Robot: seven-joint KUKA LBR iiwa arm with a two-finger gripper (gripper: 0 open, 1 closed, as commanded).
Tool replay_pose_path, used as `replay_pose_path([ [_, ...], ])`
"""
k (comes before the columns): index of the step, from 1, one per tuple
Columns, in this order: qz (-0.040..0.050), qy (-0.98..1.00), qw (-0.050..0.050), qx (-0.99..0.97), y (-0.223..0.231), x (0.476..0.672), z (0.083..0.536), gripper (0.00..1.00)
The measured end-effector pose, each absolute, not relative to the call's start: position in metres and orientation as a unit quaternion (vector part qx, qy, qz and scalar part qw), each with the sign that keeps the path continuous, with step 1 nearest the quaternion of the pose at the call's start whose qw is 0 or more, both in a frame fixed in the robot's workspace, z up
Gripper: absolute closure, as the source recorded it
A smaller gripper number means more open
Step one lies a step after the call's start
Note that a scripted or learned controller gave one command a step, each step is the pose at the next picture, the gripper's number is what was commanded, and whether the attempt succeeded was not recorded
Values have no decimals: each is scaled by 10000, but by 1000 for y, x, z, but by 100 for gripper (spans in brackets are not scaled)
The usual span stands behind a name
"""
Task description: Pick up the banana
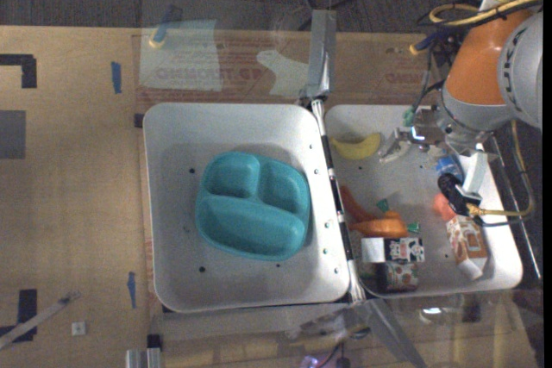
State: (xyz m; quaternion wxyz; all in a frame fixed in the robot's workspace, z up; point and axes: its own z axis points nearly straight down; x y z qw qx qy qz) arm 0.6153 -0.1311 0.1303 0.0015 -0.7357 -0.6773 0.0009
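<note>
**Banana at the top-left corner of the right bin**

The banana (357, 146) lies in the right bin (509, 271), tucked into its upper-left corner just beside the divider between the two bins. It is yellow, short and curved, with its ends turned upward and its belly facing the bottom of the frame; its far end looks a little darker.

My gripper (404, 142) sits just to the right of the banana, near it, low over the bin floor. I cannot tell whether my grip is released or clenched, and nothing shows between the tips.

Lower in the same bin lie an orange carrot-like piece (378, 227), a small dark carton (395, 263) and a small juice box (466, 244). The left bin (172, 271) holds a teal divided plate (253, 206).
</note>
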Motion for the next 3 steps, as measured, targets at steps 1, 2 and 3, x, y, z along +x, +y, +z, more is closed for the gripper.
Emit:
replay_pose_path([
  [1,93,-6882,83,-7254,-100,662,87,0],
  [2,-2,-7414,-2,-6710,-81,614,186,0],
  [3,-100,-7732,-124,-6339,-98,664,110,0],
])
